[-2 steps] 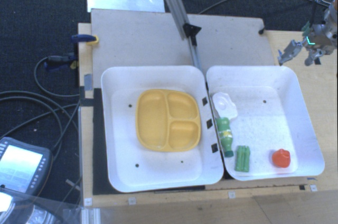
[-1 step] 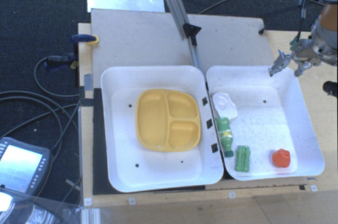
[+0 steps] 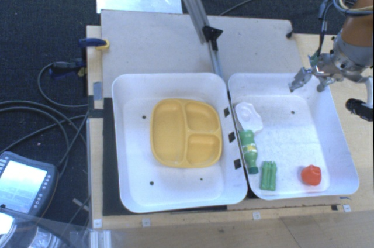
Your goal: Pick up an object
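Observation:
The right bin (image 3: pixel 327 124) holds a white crumpled object (image 3: pixel 249 116), a green bottle (image 3: pixel 249 150), a small green ridged block (image 3: pixel 268 175) and an orange-red cup-like object (image 3: pixel 311 175). My gripper (image 3: pixel 310 82) hangs over the bin's far right corner, its two fingers spread apart with nothing between them. It is well away from all the objects, which lie along the bin's left and near sides.
The left bin (image 3: pixel 128 176) holds a yellow divided tray (image 3: pixel 187 132). A grey metal pole (image 3: pixel 193 1) slants down to the gap between the bins. Cables and a tablet (image 3: pixel 20 182) lie on the floor at the left.

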You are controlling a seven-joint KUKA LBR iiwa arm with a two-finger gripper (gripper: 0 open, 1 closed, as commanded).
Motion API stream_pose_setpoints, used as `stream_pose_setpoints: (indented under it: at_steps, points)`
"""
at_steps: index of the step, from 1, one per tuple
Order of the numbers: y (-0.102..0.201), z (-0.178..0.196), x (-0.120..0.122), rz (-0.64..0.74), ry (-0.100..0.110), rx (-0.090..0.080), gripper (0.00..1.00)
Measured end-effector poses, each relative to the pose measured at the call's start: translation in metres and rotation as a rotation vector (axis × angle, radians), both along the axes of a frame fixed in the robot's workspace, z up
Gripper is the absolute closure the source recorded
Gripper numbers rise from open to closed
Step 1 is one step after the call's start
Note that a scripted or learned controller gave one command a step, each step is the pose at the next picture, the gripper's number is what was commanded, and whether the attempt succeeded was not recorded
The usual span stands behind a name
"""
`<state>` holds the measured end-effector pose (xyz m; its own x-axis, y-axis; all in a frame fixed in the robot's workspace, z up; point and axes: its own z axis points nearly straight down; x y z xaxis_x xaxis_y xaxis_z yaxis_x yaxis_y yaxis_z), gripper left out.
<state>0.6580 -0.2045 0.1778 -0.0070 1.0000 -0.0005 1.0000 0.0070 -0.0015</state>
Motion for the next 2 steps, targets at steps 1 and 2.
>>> stream_pose_setpoints:
  at_steps: [1, 2]
  points:
    - [-0.002, -0.062, 0.001, 0.0, 0.002, 0.001, 0.0]
    - [-0.003, -0.046, 0.004, 0.002, -0.006, -0.003, 1.0]
